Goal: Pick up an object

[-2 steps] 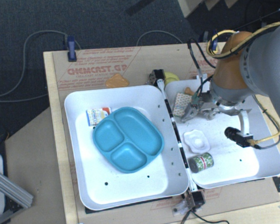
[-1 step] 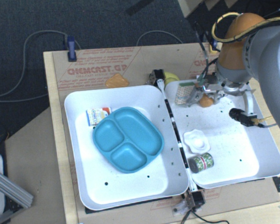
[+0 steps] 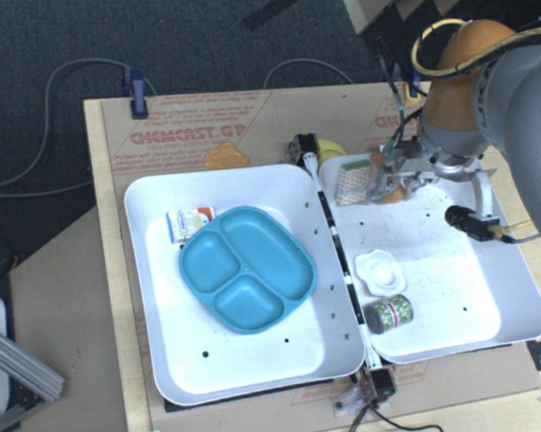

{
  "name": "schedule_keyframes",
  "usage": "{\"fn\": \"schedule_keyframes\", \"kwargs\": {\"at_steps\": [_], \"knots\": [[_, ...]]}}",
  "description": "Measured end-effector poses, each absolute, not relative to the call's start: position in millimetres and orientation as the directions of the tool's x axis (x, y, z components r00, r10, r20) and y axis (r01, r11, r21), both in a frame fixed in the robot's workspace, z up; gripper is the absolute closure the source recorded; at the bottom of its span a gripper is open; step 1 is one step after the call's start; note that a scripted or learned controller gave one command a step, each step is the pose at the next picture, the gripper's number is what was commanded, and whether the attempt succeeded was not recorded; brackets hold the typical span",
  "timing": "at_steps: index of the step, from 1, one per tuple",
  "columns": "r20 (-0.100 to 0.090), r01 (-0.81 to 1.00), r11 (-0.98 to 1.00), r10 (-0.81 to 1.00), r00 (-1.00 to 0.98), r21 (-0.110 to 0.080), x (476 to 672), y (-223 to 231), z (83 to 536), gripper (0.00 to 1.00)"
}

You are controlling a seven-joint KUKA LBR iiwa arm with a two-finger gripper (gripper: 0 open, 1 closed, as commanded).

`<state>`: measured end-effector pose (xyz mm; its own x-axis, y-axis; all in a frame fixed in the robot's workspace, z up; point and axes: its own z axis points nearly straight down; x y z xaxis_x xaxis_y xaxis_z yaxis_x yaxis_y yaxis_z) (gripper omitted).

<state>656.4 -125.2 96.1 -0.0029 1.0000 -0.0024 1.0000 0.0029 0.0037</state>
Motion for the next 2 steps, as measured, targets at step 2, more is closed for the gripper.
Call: {"fn": "schedule_keyframes", "kwargs": {"at_steps": [2], "knots": [[0.004,1.000,0.008,1.000,-0.008,0.003,621.2,-96.7,143.2,1.00]]}}
